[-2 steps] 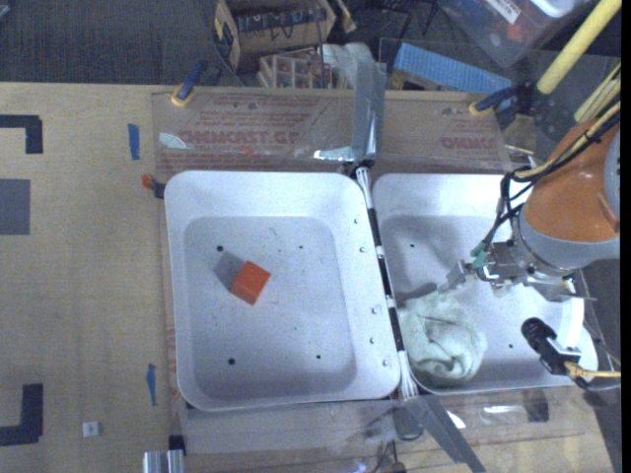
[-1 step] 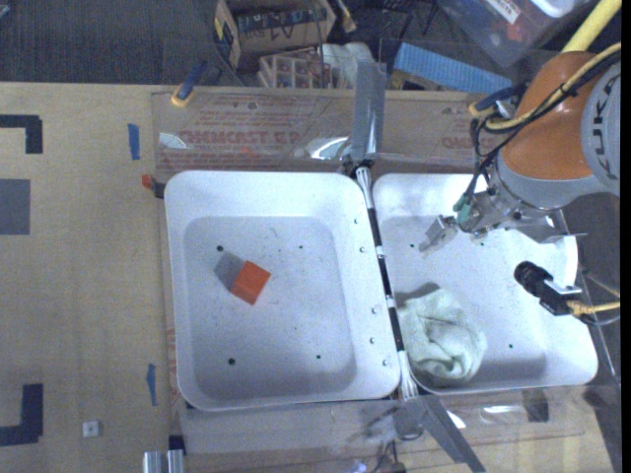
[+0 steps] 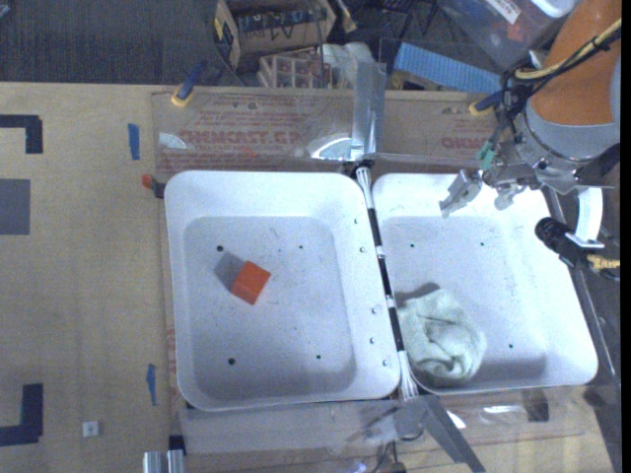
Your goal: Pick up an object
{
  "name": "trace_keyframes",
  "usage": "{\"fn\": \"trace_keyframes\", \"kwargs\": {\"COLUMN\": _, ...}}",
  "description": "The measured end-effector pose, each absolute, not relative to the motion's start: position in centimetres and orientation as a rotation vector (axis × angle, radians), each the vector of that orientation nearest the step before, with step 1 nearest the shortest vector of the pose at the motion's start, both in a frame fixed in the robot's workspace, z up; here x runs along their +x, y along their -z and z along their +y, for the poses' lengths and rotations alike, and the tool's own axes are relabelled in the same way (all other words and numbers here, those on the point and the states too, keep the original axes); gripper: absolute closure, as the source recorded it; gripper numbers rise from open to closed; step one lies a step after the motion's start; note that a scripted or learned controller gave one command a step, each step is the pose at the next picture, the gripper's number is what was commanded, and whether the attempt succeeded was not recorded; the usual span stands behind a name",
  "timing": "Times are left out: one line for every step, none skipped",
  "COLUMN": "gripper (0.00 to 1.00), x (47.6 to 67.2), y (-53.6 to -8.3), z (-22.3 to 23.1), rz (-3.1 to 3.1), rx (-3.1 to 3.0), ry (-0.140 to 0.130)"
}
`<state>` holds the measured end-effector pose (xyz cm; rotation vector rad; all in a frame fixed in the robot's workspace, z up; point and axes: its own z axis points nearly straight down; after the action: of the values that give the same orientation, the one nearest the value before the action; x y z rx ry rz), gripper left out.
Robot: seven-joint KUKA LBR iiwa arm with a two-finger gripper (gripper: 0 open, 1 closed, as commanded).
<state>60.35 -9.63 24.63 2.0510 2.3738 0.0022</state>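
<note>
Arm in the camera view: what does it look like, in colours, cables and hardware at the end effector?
The arm is a rounded grey body with a broad orange band above the wrist. Yellow and black cables run along it. The end effector is bare silver metal with thin fingers, and a green fitting sits beside its mount. A black knob-like part projects lower down.

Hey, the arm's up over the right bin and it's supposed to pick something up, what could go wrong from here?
The gripper hovers near the right bin's far edge, with nothing between its open fingers.

1. The crumpled cloth lies against the near-left wall by the divider; a descent there may hit the rim or pinch only a loose fold that slips out.

2. The orange block sits in the left bin, tilted to the bin walls; misaligned fingers might push it aside rather than grip it.
</note>
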Motion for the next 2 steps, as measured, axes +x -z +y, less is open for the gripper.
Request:
{"fn": "trace_keyframes", "kwargs": {"gripper": 0.0, "x": 60.6, "y": -20.7, "z": -5.2, "rz": 2.567, "rx": 1.811, "ry": 0.0}}
{"fn": "trace_keyframes", "kwargs": {"gripper": 0.0, "x": 54.0, "y": -18.5, "z": -2.4, "rz": 2.723, "rx": 1.568, "ry": 0.0}}
